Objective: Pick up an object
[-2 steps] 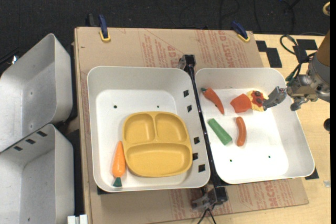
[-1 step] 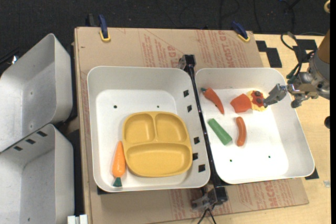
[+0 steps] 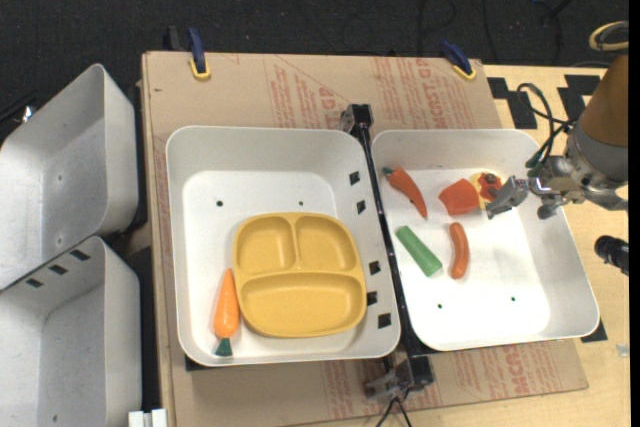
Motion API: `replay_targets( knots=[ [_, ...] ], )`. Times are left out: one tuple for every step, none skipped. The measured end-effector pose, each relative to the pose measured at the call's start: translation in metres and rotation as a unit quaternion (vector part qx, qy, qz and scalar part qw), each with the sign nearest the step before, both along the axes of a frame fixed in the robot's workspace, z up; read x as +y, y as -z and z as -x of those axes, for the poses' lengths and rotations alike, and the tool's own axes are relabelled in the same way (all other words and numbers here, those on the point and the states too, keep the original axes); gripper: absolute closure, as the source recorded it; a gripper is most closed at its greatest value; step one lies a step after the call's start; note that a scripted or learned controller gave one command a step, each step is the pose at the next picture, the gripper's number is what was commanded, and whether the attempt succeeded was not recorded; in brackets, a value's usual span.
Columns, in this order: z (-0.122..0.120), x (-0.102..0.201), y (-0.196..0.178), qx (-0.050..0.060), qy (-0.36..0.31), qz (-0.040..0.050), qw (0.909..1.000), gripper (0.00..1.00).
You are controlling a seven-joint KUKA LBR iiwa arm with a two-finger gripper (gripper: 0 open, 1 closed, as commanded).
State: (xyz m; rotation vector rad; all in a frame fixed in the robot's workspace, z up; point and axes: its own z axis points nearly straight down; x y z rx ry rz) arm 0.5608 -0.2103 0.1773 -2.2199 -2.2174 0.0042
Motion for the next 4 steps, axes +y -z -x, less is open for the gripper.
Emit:
replay_targets(
  knots=[
    [0.002, 0.011, 0.056, 0.000, 0.000, -0.0005, 1.0000, 0.00],
    [0.003, 0.012, 0.086, -0.001, 0.000, 0.0002, 1.0000, 0.00],
    [0.002, 0.012, 0.075, -0.003, 0.000, 0.0007, 1.0000, 1.00],
    [-0.001, 0.020, 0.016, -0.005, -0.002, 0.0015, 1.0000, 1.00]
  ],
)
